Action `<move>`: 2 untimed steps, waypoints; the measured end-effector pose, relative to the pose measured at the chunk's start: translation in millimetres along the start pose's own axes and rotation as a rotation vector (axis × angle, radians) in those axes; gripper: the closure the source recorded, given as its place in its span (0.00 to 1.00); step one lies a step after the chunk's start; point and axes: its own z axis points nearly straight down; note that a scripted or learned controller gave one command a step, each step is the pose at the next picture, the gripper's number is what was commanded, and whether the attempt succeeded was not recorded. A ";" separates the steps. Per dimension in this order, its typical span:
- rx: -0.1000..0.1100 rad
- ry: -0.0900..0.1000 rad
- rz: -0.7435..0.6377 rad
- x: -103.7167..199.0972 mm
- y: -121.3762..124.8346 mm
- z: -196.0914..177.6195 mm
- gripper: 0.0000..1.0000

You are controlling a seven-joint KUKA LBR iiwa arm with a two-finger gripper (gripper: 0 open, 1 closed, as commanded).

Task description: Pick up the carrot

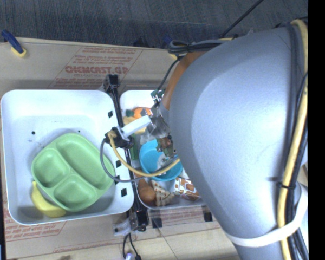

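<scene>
An orange carrot [139, 112] shows as a small orange piece at the far end of the right bin [131, 97], beside something green. The grey arm [238, 140] covers most of that bin. The gripper [158, 128] hangs over the middle of the right bin, just right of and below the carrot, above a blue bowl [151, 158]. Most of the gripper is hidden under the arm's bulk.
The left bin [21, 107] holds a green divided plate [71, 170] lying on a yellow object [43, 205]. In the right bin's near end lie a brown round item [146, 191] and a patterned packet [179, 188]. A yellow cable [122, 158] loops between the bins.
</scene>
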 end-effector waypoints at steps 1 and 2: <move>0.011 -0.009 -0.021 1.1 -4.8 -8.3 1.00; -0.002 0.001 -0.011 2.3 -79.2 0.7 1.00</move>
